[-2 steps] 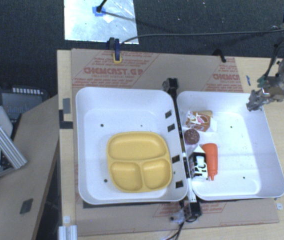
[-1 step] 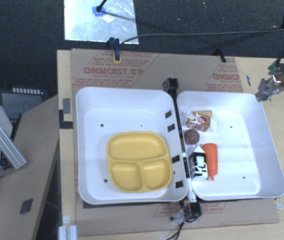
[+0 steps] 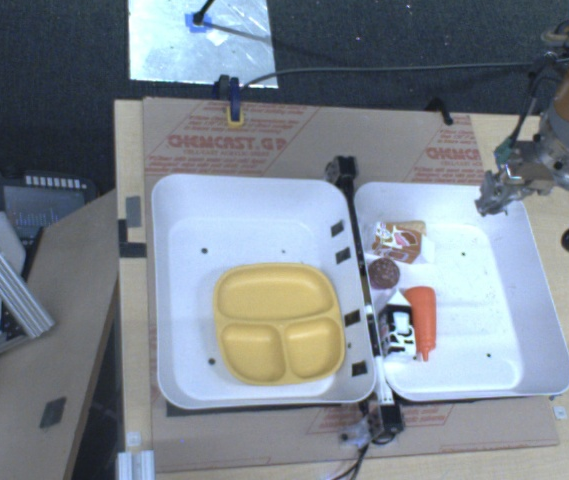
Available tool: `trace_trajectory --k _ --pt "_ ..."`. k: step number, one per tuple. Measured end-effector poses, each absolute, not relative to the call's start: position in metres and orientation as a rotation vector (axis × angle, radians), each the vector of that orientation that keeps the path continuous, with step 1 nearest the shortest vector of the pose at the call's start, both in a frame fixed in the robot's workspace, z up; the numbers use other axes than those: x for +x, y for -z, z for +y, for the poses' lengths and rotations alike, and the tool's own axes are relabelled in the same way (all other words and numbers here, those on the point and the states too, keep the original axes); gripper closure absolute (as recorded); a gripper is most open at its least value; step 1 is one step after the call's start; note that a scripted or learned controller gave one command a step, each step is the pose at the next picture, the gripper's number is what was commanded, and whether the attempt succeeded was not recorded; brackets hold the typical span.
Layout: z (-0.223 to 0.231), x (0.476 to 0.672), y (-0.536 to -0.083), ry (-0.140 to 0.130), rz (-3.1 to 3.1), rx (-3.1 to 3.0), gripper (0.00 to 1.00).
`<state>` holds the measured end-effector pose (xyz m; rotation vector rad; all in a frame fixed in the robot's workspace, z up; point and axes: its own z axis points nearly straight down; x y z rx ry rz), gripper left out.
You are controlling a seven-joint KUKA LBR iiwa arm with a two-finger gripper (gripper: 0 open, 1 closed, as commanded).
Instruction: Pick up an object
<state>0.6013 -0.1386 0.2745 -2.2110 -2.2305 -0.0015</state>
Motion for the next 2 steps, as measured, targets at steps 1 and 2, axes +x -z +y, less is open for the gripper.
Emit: trace_trajectory --k 1,2 --pt "-0.083 0.582 -0.26 0.002 -2.23 -2.21 1.0" --pt "-0.036 0.563 -0.246 0.0 -2.23 -2.21 1.0"
